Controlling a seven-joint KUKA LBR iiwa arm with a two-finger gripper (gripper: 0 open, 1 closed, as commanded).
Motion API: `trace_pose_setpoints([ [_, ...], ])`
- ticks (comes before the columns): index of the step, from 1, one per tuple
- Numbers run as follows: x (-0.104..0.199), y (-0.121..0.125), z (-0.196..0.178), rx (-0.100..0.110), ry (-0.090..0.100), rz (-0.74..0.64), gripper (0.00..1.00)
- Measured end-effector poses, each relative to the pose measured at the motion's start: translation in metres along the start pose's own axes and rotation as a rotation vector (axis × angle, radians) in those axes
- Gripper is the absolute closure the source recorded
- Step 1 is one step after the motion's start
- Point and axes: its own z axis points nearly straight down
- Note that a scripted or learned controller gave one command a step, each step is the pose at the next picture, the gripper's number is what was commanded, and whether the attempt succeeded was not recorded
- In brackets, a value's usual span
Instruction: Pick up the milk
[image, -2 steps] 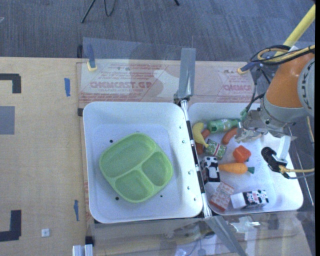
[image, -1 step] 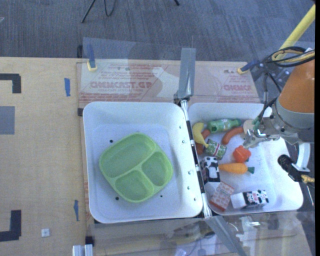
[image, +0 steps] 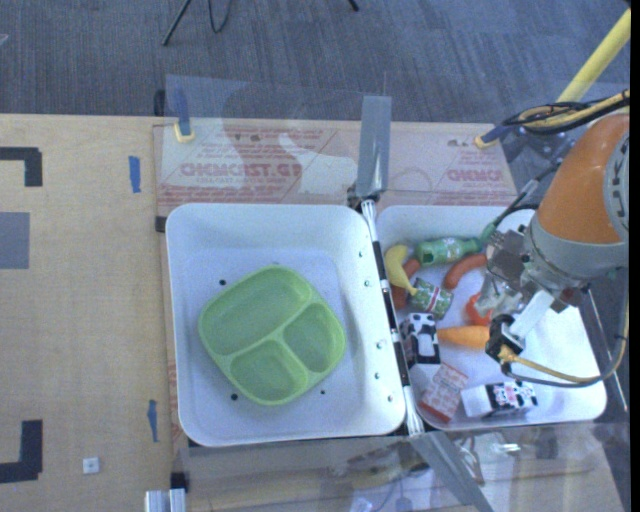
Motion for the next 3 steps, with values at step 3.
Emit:
trace_pose_setpoints([
  [3,0.025,-0.074,-0.059,-0.001,-0.001,0.093,1.00],
])
